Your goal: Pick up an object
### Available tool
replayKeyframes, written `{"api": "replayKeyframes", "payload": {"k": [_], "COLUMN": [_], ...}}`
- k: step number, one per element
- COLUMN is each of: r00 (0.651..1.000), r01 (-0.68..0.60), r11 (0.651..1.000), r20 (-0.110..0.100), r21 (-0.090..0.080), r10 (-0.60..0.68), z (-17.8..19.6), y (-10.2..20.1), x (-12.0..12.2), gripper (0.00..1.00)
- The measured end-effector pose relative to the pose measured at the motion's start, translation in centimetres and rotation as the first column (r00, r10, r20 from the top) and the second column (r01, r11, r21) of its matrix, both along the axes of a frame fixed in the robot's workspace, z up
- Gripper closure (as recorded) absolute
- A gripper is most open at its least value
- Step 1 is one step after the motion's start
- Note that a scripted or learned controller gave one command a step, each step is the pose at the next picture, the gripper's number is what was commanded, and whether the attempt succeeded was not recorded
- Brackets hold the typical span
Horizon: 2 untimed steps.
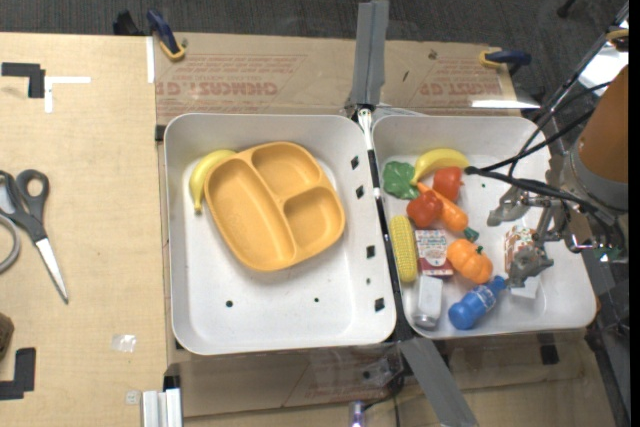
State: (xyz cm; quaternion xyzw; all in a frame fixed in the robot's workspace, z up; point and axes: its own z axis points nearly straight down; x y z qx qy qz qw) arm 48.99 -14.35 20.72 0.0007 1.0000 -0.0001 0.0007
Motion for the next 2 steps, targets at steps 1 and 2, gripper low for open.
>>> {"api": "replayKeyframes", "payload": {"k": [1, 2], "r00": [0.995, 0.993], "r01": [-0.093, -0.119], "r11": [0.996, 0.993], "r20": [0.026, 0.022], "r21": [-0.006, -0.010], "r10": [0.094, 0.119], "z": [-10.70, -10.74], "y": [3.59, 4.55], "x": [1.15, 1.37], "gripper": [0.00, 0.00]}}
